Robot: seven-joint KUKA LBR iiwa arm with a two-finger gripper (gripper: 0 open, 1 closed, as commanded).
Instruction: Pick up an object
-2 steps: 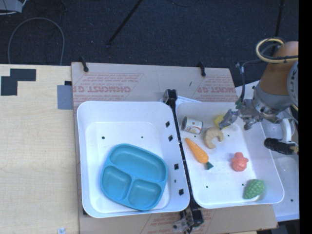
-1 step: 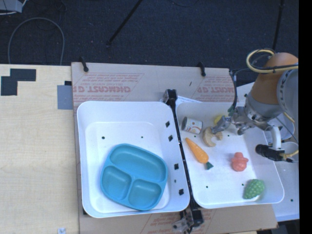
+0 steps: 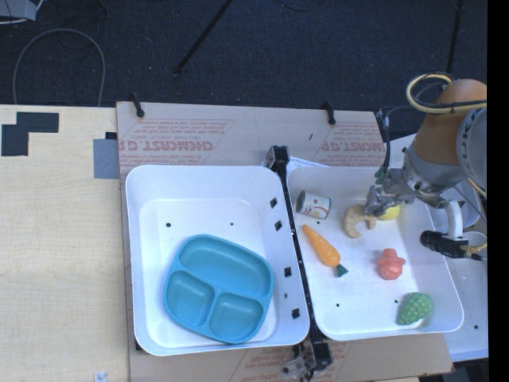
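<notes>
Arm low over right bin, back corner; nothing seen lifted

Gripper (image 3: 385, 203) sits at the far right of the right bin (image 3: 374, 325), just beside a yellow piece (image 3: 390, 212) and a tan curved toy (image 3: 355, 220); can't tell how the pincer is set. Same bin: small can on its side (image 3: 313, 205), carrot (image 3: 322, 248), red toy (image 3: 390, 264), green broccoli-like toy (image 3: 415, 308), all lying on the floor. Left bin (image 3: 151, 189) holds a blue divided tray (image 3: 218, 287)

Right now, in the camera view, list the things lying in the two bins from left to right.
Blue plastic divided tray → small white cup on its side → orange toy carrot → tan toy banana-like piece → red toy strawberry-like fruit → green bumpy toy broccoli.
</notes>
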